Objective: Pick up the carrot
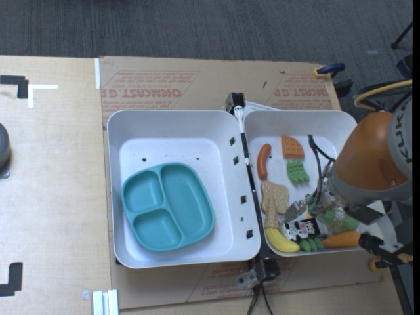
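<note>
The tool [314,210], its grip state impossible to tell, hangs just left of the carrot [341,239], which lies left-right.

Arm [367,159]: rounded orange band above the wrist, glossy, with a grey shell beside it bearing part of dark lettering. Black cables [317,151] run along the wrist. Tool [303,210]: small metal and black parts; finer detail too small to tell.

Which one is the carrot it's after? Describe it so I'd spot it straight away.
Look in the right-hand white bin, at its near edge under the grey and orange arm. The carrot lies there: a tapered orange stick beside a yellow banana and green pieces.
</note>
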Controlling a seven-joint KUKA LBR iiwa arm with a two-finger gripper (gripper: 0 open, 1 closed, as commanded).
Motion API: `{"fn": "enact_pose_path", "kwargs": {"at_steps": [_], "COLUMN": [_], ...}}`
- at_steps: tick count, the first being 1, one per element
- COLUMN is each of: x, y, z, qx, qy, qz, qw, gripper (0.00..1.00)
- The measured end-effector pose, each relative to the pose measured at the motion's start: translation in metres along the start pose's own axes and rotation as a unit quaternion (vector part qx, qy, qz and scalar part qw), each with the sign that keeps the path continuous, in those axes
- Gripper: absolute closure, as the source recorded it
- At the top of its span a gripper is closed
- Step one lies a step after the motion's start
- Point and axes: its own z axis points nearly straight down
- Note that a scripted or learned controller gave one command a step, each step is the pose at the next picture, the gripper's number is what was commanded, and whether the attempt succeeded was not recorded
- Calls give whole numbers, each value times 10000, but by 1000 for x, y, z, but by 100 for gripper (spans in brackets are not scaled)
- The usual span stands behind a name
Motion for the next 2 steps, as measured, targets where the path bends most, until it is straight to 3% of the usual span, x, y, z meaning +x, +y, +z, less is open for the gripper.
{"fn": "enact_pose_path", "kwargs": {"at_steps": [1,2], "x": [0,-70], "y": [38,6], "z": [2,1], "qx": [24,29], "qy": [-2,134], "qz": [1335,1307], "qw": [9910,9913], "gripper": [0,0]}}
